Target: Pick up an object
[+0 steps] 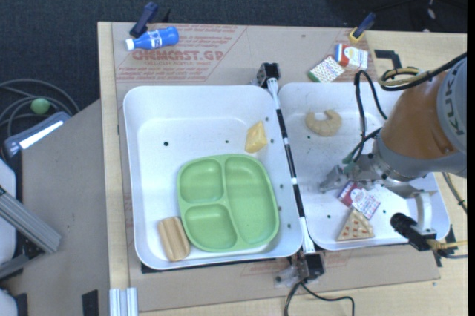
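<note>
Grey two-finger gripper [343, 179] low in right white bin [319, 233], just beside small red-and-white packet [358, 198], likely its target. Grip state: cannot tell. Triangular pizza-slice toy [355, 227] and beige doughnut-shaped toy [324, 122] lie apart.

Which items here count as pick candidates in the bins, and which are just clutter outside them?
In the bins: green tray, yellow piece, wafer, doughnut, pizza slice, red-and-white packet by the gripper.

Outside: blue bottle, small cartons.
</note>
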Robot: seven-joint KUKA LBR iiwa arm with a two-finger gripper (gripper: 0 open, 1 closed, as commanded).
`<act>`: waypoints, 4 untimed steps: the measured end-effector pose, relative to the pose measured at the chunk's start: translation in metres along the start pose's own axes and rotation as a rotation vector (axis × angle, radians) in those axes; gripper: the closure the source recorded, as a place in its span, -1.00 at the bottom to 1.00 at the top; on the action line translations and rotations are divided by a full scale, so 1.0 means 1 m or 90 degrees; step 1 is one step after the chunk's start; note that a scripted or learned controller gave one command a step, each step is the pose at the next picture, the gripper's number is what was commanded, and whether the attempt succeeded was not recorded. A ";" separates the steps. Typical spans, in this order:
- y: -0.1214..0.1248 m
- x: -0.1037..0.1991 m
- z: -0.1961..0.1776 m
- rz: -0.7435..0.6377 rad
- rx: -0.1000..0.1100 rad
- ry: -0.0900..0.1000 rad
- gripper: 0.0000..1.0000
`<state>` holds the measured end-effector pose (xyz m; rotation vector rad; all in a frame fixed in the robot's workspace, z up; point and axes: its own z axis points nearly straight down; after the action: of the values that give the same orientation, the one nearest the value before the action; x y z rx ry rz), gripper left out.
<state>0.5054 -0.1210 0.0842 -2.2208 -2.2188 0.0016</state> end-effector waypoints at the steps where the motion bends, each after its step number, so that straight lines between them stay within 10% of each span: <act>1: 0.001 0.000 -0.010 0.001 -0.002 0.000 1.00; 2: 0.001 0.019 -0.107 -0.001 -0.002 -0.001 1.00; 3: 0.001 0.019 -0.106 -0.001 -0.002 -0.001 -1.00; 4: 0.031 -0.067 -0.082 0.000 -0.002 -0.002 -1.00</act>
<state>0.5367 -0.1882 0.1664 -2.2241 -2.2229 0.0011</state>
